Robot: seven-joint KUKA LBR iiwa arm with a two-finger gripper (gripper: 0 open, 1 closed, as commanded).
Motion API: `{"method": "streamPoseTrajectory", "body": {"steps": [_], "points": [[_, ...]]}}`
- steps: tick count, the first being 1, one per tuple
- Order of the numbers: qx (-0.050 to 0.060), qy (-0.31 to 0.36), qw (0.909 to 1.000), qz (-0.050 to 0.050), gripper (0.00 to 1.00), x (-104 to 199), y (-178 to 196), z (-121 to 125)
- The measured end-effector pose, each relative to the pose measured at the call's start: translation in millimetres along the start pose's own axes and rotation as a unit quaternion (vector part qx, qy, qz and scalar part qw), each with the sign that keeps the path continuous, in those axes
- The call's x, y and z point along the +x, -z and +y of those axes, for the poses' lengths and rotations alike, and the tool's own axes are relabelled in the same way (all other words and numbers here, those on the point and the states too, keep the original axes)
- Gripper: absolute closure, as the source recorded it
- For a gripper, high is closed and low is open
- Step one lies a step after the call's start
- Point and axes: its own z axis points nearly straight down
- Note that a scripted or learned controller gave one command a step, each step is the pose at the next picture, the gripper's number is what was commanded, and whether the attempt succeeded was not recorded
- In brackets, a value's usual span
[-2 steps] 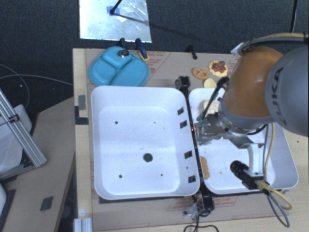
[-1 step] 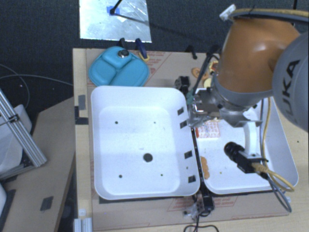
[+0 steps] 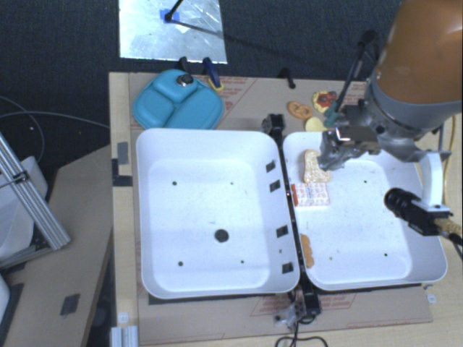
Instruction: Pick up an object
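1. Arm [image 3: 423,49] comes in from the upper right, grey w/ a broad orange band above the wrist, and reaches down over the right bin [image 3: 376,266].
2. Claw [image 3: 329,159] sits low over the bin's far-left part, tip right at the top end of a pale cracker-like object [image 3: 312,168]. Looks to be touching or nearly touching it; can't tell which from this angle.
3. Can't tell if the claw is spread or closed: the wrist body hides the tip, and no object is seen between its parts.
4. Cracker-like object lies in the right bin near its left wall, long side running away from the camera.
5. Just below it, touching or overlapping, is a small white packet w/ red print [image 3: 311,194], flat on the bin floor.
6. An orange-brown item [image 3: 307,251] lies further down along the same left wall, well apart from the packet.
7. Left bin [image 3: 155,194] has a small dark round spot [image 3: 221,236] on its floor.
8. On the worktop [image 3: 246,92] behind the bins: a blue divided tray [image 3: 178,103] w/ a lid knob, plus small toy-food pieces [image 3: 312,111] near the arm, orange, yellow and red.
9. A black cylindrical part [image 3: 406,208] juts over the right bin's right side.
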Motion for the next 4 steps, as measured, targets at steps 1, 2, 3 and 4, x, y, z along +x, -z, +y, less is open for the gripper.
{"method": "streamPoseTrajectory", "body": {"steps": [1,2,3,4], "points": [[0.001,0.009,1.0000,0.003,1.00,131.7,56.4,-0.9],[0.003,0.005,1.0000,0.001,1.00,124.0,64.3,0.4],[0.001,0.008,1.0000,0.001,1.00,124.3,75.1,1.0],[0.000,0.012,0.9999,0.002,1.00,124.5,85.9,1.6]]}}
